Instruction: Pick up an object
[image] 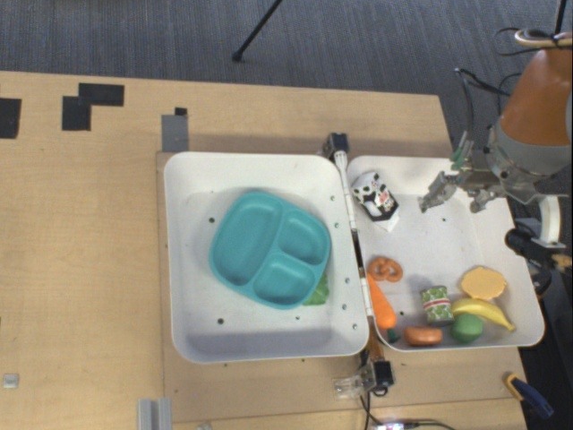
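Observation:
The right bin (448,240) holds several small toys. A black-and-white cow figure (374,195) lies at its far left corner. A pretzel (385,268), a carrot (382,305) and a brown sausage (423,335) lie along its left and near sides. A green can (436,303), a banana (485,313), a green lime (466,328) and a yellow-orange round piece (483,283) are clustered at the near right. My gripper (458,195) hangs above the bin's far right part, open, with nothing between its fingers. It is to the right of the cow and apart from it.
The left bin (192,330) bears a teal divided plate (270,247) with a small green item (316,295) peeking from under its near right edge. A clamp (337,143) sits where the two bins meet at the far side. Cables (372,379) lie at the near side.

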